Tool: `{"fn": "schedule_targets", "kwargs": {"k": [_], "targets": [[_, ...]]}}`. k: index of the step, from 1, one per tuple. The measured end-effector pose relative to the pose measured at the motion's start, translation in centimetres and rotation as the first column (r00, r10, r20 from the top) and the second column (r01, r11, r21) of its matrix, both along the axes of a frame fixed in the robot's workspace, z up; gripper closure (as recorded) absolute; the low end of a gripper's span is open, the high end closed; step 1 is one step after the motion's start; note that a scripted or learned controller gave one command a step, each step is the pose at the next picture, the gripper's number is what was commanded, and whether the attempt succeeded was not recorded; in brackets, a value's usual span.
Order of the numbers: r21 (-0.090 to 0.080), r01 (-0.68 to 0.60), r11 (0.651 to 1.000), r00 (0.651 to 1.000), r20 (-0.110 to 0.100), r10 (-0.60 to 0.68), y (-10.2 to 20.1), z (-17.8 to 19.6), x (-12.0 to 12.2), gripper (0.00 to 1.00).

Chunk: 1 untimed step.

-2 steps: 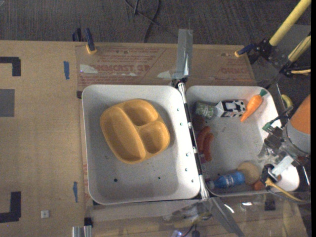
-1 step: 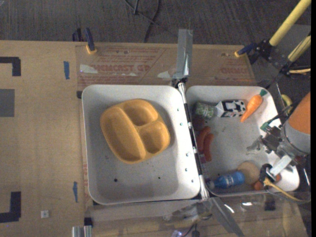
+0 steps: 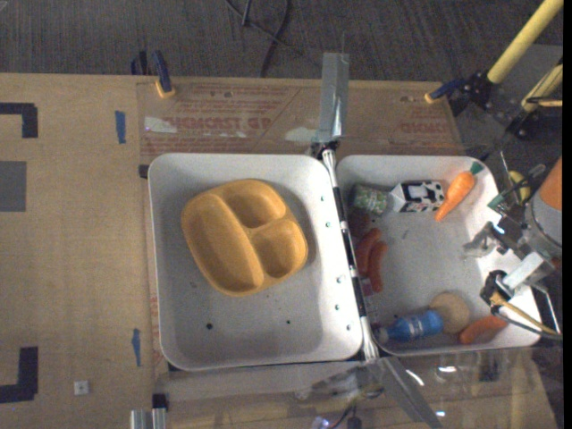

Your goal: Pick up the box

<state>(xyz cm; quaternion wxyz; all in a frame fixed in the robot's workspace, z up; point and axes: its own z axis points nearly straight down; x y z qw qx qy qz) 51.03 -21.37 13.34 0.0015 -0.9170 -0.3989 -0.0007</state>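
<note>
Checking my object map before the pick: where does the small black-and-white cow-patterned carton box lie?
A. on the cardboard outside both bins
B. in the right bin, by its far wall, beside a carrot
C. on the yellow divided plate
B: the black-and-white cow-patterned carton box lies in the right white bin, next to the orange carrot.

- Bench (image 3: 71,266), brown board, blue tape bits stuck on it.
- Left bin (image 3: 259,338) rests on it.
- Right bin (image 3: 420,266) sits just beside, edges touching.

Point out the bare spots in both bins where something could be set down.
Left bin: bare floor below and right of the yellow tray. Right bin: open middle between the box, sausages and bottle. Its edges are crowded.
</note>
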Motion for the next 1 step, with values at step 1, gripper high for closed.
{"fn": "schedule_targets", "kwargs": {"k": [1], "targets": [[0.016, -0.161, 0.987, 0.987, -0.017, 0.162, 0.25, -1.04, 2.14, 0.00]]}}
